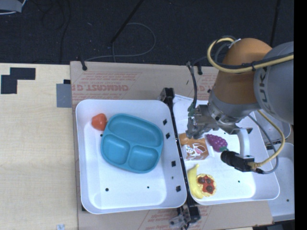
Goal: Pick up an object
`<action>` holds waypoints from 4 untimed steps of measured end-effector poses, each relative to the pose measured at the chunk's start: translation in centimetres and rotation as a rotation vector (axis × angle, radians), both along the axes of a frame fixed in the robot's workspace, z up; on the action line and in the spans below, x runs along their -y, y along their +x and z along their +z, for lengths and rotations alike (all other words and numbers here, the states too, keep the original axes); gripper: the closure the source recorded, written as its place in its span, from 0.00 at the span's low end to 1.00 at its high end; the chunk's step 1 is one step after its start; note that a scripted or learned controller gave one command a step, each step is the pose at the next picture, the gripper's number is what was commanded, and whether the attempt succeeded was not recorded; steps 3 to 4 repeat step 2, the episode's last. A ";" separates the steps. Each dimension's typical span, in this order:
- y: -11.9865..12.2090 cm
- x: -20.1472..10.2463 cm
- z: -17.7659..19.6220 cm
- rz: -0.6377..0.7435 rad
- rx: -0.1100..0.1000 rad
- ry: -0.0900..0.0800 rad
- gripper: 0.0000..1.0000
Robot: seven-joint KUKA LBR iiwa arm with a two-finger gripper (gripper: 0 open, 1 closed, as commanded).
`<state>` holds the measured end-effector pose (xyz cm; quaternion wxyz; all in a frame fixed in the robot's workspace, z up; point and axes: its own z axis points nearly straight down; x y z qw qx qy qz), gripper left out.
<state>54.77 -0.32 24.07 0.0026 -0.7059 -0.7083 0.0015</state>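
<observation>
The arm reaches in from the right and sets its tool (195,127) low over the right bin (268,188), at its left wall, just above a small packet (195,150). Whether the tool is open or grips anything cannot be told. The packet looks like the likely target: grapes (217,142) sit beside it, a banana (193,176) and pizza slice (206,184) nearer the front. The left bin (96,195) carries a blue tray (132,143) and a tomato (99,121).
</observation>
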 end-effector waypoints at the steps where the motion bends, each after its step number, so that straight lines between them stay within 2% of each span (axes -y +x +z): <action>1: -0.5 -4.9 -0.9 -0.001 0.001 -0.001 1.00; 2: -2.1 -8.9 -1.7 0.000 0.000 -0.001 1.00; 4: -2.1 -8.9 -1.7 0.000 0.000 -0.001 1.00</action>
